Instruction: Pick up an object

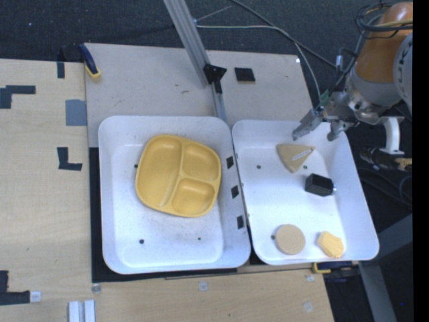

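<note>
arm (382, 52) reaching in, gripper (315, 131) spread above tan wedge (294, 156)

even, fairly bright overhead light with soft, short shadows under the yellow plate (178, 175). the white bins (120, 247) show mild glare. the picture is slightly soft and grainy, darker toward the top.

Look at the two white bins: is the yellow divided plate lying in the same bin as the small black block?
No, the yellow divided plate lies in the left bin, while the small black block lies in the right bin.
</note>
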Motion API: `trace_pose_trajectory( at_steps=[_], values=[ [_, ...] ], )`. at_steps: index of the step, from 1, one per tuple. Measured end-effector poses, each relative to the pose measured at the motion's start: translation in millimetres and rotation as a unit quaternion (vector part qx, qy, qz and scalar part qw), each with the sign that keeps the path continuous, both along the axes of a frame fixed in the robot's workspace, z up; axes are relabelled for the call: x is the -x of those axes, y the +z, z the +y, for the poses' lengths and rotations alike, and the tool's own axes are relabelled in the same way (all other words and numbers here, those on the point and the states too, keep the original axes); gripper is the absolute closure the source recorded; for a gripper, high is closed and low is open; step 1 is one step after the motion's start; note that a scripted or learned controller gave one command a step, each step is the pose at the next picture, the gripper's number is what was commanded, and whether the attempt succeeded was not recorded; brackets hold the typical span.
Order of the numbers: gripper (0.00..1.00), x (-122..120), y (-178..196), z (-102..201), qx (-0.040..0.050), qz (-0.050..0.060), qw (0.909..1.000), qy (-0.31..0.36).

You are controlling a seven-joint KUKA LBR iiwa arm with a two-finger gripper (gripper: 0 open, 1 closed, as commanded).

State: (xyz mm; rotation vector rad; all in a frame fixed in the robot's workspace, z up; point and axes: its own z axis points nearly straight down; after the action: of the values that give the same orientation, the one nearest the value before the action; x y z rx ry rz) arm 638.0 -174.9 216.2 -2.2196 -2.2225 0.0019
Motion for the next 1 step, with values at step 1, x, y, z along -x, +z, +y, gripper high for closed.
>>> trace_pose_trajectory(
  at_steps=[1],
  values=[
    [0.0, -5.9, -46.2, 2.3, 0.0003, 0.002, 1.0, 0.001]
  ],
)
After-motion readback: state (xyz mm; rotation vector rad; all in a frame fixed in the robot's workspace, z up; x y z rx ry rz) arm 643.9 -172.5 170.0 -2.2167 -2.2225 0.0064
